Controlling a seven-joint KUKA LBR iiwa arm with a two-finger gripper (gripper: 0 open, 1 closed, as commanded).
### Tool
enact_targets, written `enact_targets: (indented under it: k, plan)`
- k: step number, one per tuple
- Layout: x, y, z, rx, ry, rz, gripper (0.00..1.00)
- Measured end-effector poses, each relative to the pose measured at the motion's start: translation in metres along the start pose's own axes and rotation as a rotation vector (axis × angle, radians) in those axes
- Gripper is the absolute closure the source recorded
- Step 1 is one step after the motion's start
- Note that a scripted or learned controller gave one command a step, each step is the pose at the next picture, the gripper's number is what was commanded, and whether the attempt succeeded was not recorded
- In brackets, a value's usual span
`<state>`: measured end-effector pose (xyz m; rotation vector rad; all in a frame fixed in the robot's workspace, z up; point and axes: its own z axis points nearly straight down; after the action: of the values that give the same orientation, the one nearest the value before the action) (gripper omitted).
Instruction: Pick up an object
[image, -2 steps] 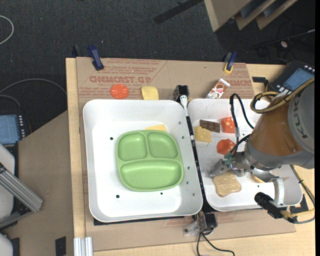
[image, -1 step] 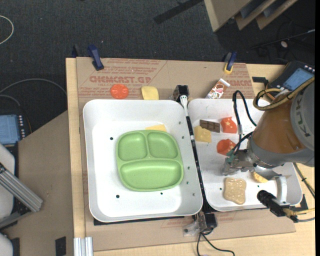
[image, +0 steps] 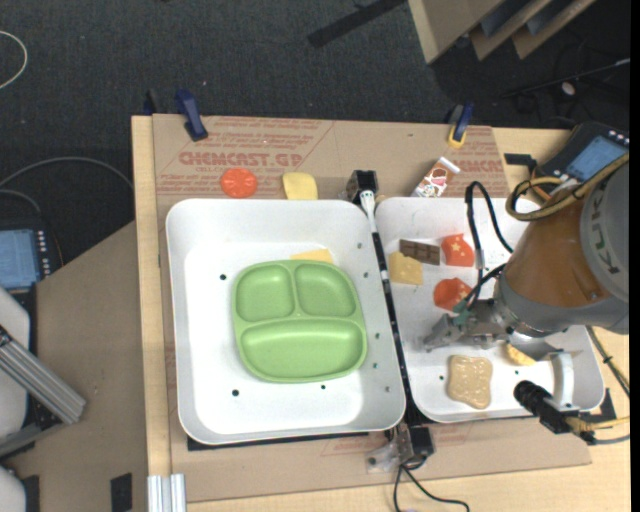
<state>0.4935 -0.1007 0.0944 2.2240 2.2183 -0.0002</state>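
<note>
My gripper (image: 446, 331) hangs low over the middle of the right bin (image: 430, 395), on the grey and orange arm (image: 560, 270) that comes in from the right. A red round piece (image: 450, 292) lies just above it in the view. A tan cracker-like piece (image: 469, 381) lies just below it. Further back in that bin are a yellow wedge (image: 405, 268), a brown bar (image: 420, 250) and a second red piece (image: 457, 248). A small yellow piece (image: 518, 353) peeks out under the wrist. I see nothing held in the gripper.
The left bin (image: 200, 330) holds a green divided plate (image: 297, 320) with a yellow piece (image: 312, 256) at its far edge. Behind the bins on the cardboard lie an orange item (image: 238, 182), a yellow item (image: 299, 186) and a small wrapper (image: 436, 180).
</note>
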Motion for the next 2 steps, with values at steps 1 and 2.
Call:
enact_targets:
  k: [1, 2]
  plan:
    - [-0.033, 0.066, -0.007, -0.006, -0.003, -0.004, 0.00]
    - [0.004, 0.098, 0.011, -0.003, -0.001, -0.007, 0.00]
